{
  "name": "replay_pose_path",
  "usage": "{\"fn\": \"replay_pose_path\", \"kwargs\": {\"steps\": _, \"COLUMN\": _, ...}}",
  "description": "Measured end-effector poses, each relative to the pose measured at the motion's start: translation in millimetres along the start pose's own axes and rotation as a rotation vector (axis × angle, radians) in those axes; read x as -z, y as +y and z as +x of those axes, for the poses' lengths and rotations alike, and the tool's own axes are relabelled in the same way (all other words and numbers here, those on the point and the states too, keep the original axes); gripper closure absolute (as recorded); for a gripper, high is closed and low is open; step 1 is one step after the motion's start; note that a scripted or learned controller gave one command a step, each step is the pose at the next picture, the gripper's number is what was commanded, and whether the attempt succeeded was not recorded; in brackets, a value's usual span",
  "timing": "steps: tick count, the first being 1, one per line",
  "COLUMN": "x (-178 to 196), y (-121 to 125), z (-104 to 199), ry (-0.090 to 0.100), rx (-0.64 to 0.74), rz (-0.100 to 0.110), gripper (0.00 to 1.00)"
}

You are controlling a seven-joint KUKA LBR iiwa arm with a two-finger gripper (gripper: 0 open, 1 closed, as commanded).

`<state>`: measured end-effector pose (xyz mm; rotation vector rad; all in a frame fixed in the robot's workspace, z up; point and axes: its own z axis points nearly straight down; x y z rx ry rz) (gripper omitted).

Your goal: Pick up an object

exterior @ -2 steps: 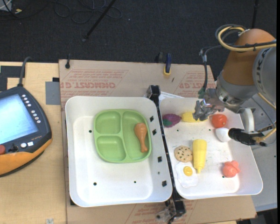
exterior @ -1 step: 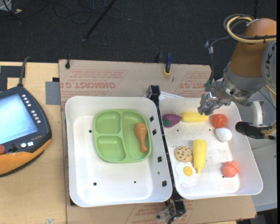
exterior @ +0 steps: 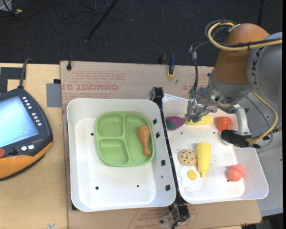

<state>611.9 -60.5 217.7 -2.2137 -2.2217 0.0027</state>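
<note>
A teach pendant (exterior: 16, 130) with a pale screen and an orange underside lies at the bench's left edge, on the bare wood. A brown cardboard sheet (exterior: 109, 80) with red printing lies under both bins and runs to the bench's far edge, where a blue-and-yellow clamp (exterior: 171, 66) grips it. Black cables (exterior: 86, 8) trail over the dark floor beyond.

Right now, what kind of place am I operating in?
Probably a robotics lab test bench, not a kitchen: a grey handheld robot control pendant with a screen, loose black cables on dark carpet, and plastic toy food such as a yellow bottle in a shallow white bin.
</note>
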Motion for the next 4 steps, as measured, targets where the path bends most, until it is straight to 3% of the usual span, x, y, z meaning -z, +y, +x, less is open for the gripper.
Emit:
{"fn": "replay_pose_path", "kwargs": {"steps": 1, "x": 19.2, "y": -9.7, "z": 52.9, "ry": 0.0, "rx": 0.001, "rz": -0.003, "gripper": 1.0}}
{"fn": "replay_pose_path", "kwargs": {"steps": 4, "x": 2.0, "y": -4.4, "z": 44.5, "ry": -0.003, "rx": -0.003, "rz": 0.001, "gripper": 1.0}}
